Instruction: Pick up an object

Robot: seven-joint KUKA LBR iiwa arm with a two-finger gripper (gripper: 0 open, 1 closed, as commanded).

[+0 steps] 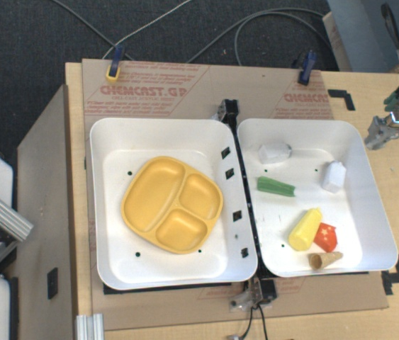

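The right bin (369, 190) holds several small objects: a green stick (276, 186), a yellow bottle-like piece (305, 229), a red piece (326, 237) touching it, a tan cone (324, 260) near the front wall, a white block (334, 176) and a pale rounded lump (275, 151). A yellow divided plate (173, 204) lies in the left bin (107, 190). My gripper (390, 124) hangs at the view's right edge, just outside the right bin's far right corner, apart from every object.
The bins sit on a cardboard sheet (185, 83) held by two blue clamps (115, 69). A black divider with clips (236, 183) runs between the bins. Cables trail over the dark floor behind the bench.
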